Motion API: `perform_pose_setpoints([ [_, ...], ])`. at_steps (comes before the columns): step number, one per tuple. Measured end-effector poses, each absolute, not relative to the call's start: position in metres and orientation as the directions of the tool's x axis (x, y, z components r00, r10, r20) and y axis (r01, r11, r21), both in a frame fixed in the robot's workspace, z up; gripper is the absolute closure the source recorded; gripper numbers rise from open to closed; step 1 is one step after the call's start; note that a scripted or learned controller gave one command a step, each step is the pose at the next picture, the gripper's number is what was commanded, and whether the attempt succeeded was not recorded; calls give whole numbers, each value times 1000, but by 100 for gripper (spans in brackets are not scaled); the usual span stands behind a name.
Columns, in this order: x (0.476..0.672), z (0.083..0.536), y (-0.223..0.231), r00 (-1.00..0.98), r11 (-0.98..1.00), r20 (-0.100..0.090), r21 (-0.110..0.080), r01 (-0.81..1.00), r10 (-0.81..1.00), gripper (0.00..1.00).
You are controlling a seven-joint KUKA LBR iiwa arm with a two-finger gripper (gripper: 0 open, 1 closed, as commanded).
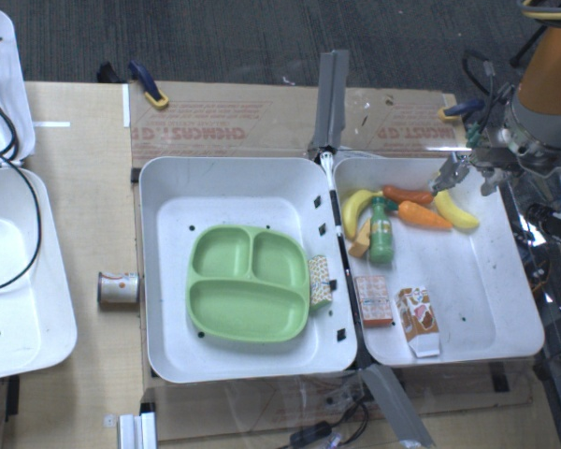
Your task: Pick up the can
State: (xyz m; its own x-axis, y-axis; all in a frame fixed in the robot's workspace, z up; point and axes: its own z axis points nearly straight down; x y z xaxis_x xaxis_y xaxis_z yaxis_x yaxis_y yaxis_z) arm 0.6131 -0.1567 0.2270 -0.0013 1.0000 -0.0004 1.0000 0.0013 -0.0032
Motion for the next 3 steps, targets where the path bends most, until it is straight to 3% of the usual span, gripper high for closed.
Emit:
perform_pose_setpoints([
  [1,645,111,-102,264,-264,0,17,964,965,0],
  [2,570,91,-141,187,-187,-1,-3,982,982,0],
  [3,510,91,-163,193,-193,0,-3,981,981,0],
])
